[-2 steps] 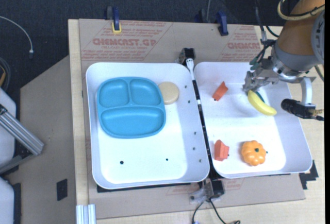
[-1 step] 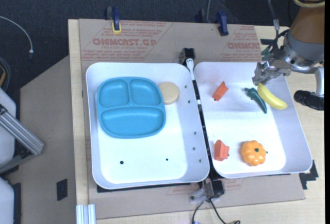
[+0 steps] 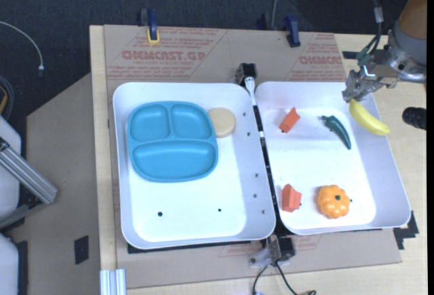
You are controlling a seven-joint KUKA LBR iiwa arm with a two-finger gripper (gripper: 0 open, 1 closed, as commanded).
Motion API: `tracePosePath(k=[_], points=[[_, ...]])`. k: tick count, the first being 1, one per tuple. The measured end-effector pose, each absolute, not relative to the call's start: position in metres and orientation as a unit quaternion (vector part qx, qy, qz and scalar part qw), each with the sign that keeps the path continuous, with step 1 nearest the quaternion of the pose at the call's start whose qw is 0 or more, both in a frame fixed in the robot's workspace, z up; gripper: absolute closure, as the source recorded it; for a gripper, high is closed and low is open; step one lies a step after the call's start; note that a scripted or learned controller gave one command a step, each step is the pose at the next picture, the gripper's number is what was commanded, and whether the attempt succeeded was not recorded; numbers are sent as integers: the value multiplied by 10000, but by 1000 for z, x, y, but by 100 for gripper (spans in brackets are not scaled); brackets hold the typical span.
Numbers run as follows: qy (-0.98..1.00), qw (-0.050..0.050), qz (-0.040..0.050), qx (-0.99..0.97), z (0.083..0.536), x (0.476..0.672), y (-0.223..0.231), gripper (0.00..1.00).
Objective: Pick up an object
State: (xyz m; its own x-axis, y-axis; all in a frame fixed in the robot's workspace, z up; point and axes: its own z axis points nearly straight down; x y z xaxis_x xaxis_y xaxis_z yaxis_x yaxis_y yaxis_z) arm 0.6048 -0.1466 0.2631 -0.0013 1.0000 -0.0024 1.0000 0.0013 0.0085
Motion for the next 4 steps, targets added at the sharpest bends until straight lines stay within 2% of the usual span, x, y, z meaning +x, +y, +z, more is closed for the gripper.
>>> tracePosePath(k=[1,3,4], points=[[7090,-10,5,7052,258,609,-96,100],[7090,-19,-2,7052,234,605,4,100],[7091,-24,-4,7051,220,593,57,100]])
